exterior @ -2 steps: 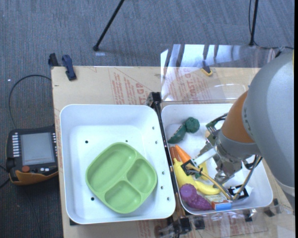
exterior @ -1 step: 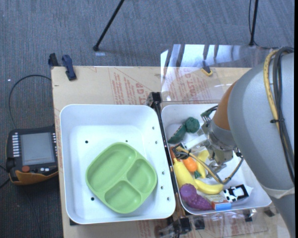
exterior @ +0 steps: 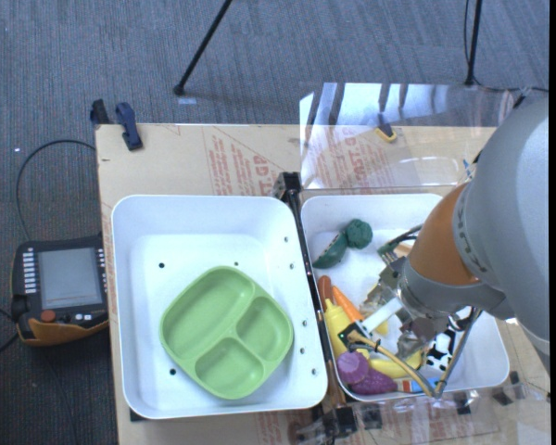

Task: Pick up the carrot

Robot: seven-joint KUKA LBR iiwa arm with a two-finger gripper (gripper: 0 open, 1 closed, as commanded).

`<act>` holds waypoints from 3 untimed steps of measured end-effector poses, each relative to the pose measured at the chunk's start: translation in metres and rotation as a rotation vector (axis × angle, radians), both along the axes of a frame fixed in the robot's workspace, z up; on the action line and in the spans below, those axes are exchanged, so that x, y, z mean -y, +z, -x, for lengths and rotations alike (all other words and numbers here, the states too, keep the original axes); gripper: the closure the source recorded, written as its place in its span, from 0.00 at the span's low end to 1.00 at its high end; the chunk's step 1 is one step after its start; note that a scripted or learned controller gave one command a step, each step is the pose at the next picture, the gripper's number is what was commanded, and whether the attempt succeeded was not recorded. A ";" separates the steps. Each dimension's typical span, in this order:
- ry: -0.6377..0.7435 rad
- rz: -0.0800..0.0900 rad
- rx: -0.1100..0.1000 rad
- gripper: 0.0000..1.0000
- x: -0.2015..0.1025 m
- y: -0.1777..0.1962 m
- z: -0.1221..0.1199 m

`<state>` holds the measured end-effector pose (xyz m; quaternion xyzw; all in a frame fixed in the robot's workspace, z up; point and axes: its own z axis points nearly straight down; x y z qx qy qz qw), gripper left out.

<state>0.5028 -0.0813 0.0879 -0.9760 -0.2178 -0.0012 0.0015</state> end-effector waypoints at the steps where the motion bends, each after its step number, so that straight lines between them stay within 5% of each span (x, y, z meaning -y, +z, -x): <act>1: -0.239 -0.001 -0.009 0.00 0.008 -0.001 -0.071; 2: -0.219 -0.003 -0.013 0.00 0.002 -0.003 -0.019; 3: -0.207 -0.002 -0.011 0.00 -0.001 -0.002 -0.046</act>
